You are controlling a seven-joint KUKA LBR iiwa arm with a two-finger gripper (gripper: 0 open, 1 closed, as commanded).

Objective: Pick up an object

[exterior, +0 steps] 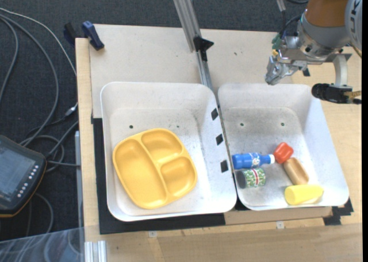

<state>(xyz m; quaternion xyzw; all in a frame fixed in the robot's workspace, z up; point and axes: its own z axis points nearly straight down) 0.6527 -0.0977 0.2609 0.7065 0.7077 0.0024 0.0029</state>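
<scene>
Since the task names no item, best bet is the yellow plastic cylinder [303,194] at the right white bin's [322,123] near corner, well apart from the metal two-finger gripper [276,75] above the far rim. Likely light, stiff, slick; grip across its middle. It touches the brown bread-like roll [295,170], so tight clearance. Can't tell the gripper's opening; nothing visibly held.

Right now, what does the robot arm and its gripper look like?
The arm is grey with a broad orange band above the wrist. Black cables loop beside it. Its gripper is a small silvery metal piece, with a spot of green next to the wrist.
</scene>
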